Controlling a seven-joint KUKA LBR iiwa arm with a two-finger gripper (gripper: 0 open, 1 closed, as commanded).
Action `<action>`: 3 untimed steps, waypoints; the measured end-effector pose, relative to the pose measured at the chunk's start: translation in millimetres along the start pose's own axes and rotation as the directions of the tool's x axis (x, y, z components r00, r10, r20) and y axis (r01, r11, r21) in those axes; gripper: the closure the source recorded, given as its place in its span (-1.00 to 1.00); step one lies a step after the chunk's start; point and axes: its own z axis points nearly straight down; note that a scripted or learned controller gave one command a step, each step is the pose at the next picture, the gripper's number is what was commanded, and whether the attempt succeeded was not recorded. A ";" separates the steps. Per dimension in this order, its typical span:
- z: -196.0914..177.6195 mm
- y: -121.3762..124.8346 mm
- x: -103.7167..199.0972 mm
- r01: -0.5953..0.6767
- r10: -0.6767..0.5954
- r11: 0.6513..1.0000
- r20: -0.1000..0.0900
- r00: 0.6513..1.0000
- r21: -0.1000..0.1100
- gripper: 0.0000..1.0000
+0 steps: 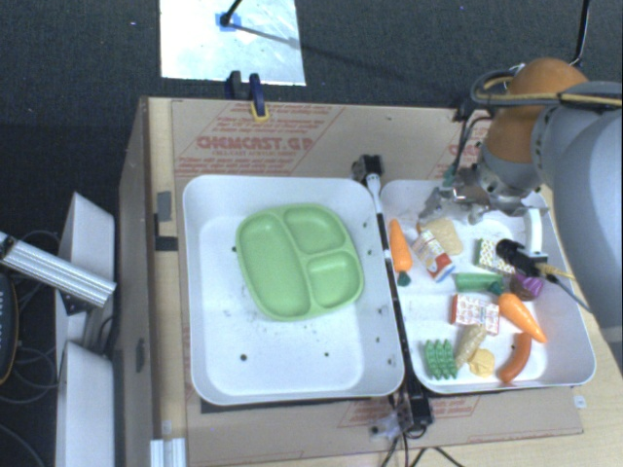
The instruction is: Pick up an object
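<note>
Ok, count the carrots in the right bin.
2. One carrot lies along the bin's left wall beside the divider; the other carrot lies near the right side. More may hide under the arm.

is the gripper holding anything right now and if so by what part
Cannot be told. The gripper sits low over the right bin, above the food toys, with nothing visibly between it.

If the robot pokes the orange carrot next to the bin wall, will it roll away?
Probably a little. The carrot looks round and tapered, so it would likely roll in a curve. It lies against the right bin's left wall, which should stop it that way. It looks like hard, light plastic, perhaps slippery.
</note>
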 end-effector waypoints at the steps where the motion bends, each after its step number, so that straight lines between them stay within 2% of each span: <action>1: 0.0 0.1 11.4 -0.001 0.001 1.000 0.001 1.000 0.000 -1.00; 2: 0.0 0.1 21.1 -0.001 0.001 1.000 0.001 1.000 0.000 -1.00; 3: -0.1 0.0 5.1 -0.004 0.004 1.000 -0.001 1.000 0.000 -1.00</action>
